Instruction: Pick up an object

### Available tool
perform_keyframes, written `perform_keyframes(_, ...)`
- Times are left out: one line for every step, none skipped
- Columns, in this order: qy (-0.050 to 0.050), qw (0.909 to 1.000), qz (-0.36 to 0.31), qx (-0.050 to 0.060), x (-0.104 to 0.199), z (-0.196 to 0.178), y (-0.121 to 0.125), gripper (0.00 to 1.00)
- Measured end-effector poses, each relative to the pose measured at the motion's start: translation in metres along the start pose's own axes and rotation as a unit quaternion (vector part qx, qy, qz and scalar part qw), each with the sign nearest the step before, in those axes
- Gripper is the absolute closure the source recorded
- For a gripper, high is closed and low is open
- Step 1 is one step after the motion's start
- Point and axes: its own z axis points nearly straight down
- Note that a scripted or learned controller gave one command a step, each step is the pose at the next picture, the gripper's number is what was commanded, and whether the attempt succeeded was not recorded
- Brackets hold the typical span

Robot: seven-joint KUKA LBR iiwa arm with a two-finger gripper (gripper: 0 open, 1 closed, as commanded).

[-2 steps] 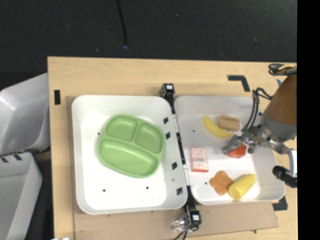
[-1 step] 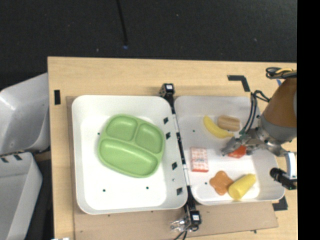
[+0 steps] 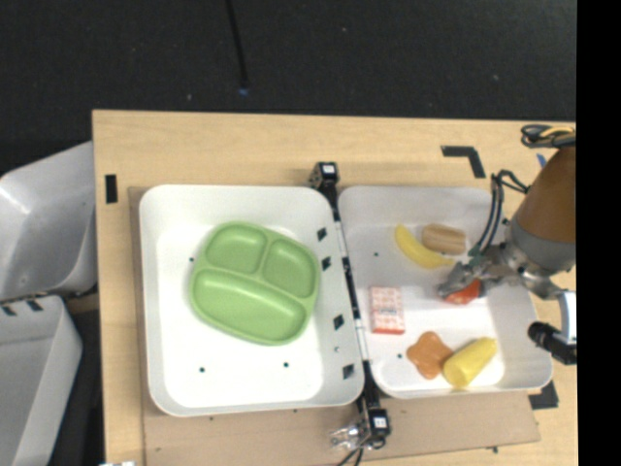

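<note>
My gripper [image 3: 463, 282] reaches in from the right and sits low in the right bin [image 3: 514, 382]. A small red object [image 3: 466, 294] lies directly under its tip, partly hidden by it; whether the two touch is unclear. Just up and left of the gripper lie a yellow banana [image 3: 414, 248] and a brown bread-like piece [image 3: 444, 238]. A pink and white box [image 3: 386, 310] lies near the bin's left wall. An orange piece [image 3: 426, 353] and a yellow piece [image 3: 470, 361] rest side by side at the bin's front.
The left bin [image 3: 165, 377] holds a green divided plate [image 3: 256, 282]. A black-clipped ridge [image 3: 344, 289] separates the two bins. The arm's orange band [image 3: 555, 197] and grey wrist stand over the right bin's right edge. Wooden bench [image 3: 223, 144] surrounds both bins.
</note>
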Motion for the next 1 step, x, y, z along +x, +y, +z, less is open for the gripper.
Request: perform_keyframes(0.001,1.0000,-0.004,0.000,-0.0012,-0.0431,0.0023,1.00)
